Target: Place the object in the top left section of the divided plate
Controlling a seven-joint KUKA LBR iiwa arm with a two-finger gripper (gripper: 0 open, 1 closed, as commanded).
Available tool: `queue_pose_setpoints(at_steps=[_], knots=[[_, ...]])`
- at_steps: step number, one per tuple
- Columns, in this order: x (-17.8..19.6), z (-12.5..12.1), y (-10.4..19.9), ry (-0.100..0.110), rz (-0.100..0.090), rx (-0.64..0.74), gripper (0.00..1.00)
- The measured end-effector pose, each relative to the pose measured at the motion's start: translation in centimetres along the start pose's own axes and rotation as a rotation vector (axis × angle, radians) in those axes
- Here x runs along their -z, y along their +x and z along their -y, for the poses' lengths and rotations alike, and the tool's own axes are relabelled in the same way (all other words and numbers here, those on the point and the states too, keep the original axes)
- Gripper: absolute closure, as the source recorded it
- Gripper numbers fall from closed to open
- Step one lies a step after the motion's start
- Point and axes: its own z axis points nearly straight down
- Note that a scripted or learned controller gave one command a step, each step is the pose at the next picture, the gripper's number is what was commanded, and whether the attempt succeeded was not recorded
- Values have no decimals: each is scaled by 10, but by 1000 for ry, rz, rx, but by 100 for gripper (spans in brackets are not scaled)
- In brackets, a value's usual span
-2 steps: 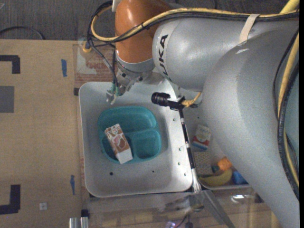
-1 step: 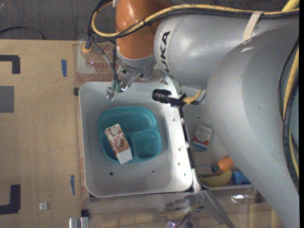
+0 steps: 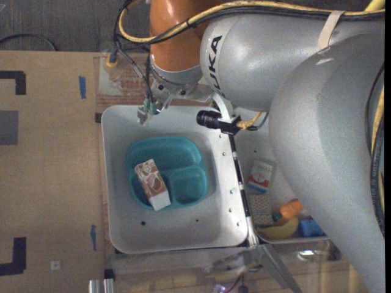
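Observation:
A teal divided plate (image 3: pixel 183 152) lies in the left white bin (image 3: pixel 177 231). A small carton (image 3: pixel 151 184) with a red and brown print rests on the plate's left part, tilted, its lower end hanging over the plate's rim. My gripper (image 3: pixel 145 111) hangs above the bin's upper left corner, apart from the carton and up-left of the plate. Its thin fingertips sit close together with nothing between them.
The right bin (image 3: pixel 264 140) holds a small white and red box (image 3: pixel 261 176), a banana (image 3: pixel 280 228), an orange item (image 3: pixel 291 209) and a blue item (image 3: pixel 310 227). The grey arm covers the upper right. Brown bench surface spreads to the left.

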Motion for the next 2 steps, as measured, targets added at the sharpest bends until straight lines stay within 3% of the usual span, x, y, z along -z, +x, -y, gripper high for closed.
queue_pose_setpoints(at_steps=[2], knots=[[24,-3,-2,-13,10,1,100]])
